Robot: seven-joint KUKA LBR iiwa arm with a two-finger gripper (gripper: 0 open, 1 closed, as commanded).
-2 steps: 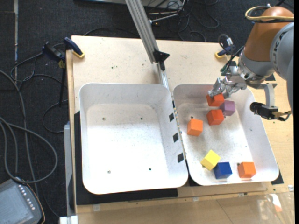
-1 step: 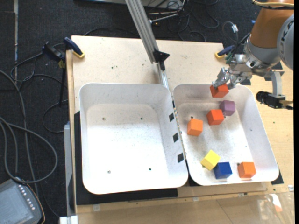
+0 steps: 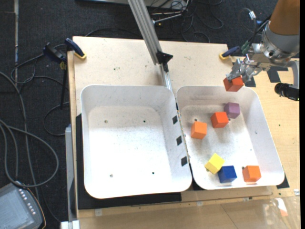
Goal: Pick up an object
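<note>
The two-finger metal gripper [image 3: 237, 76] hangs over the far rim of the right-hand shallow white bin [image 3: 267, 132], at the end of the grey arm with its orange band [image 3: 286, 6]. Its fingers are closed most of the way around a small red-orange cube [image 3: 233, 84], which sits pinched between them and lifted clear of the bin floor (its lower edge shows against the rim and the pale wooden bench [image 3: 124, 61] behind).

The other blocks all lie inside that right-hand bin. Nearest the held cube, just below it, is a small purple cube [image 3: 232, 109]; touching or nearly touching the purple one, on its lower left, is an orange-red cube [image 3: 219, 119]. Further left, near the wall shared with the neighbouring bin, sits a lighter orange cube [image 3: 198, 130].

At the near end of the right-hand bin, well apart from the held cube, three blocks cluster: a yellow cube [image 3: 214, 163] tilted on a corner, a blue cube [image 3: 227, 173] just beside it, and an orange cube [image 3: 251, 173] to the blue one's right, close to the near rim.

The left-hand white bin [image 3: 95, 128] lies alongside, its wall meeting the right-hand bin's.
</note>
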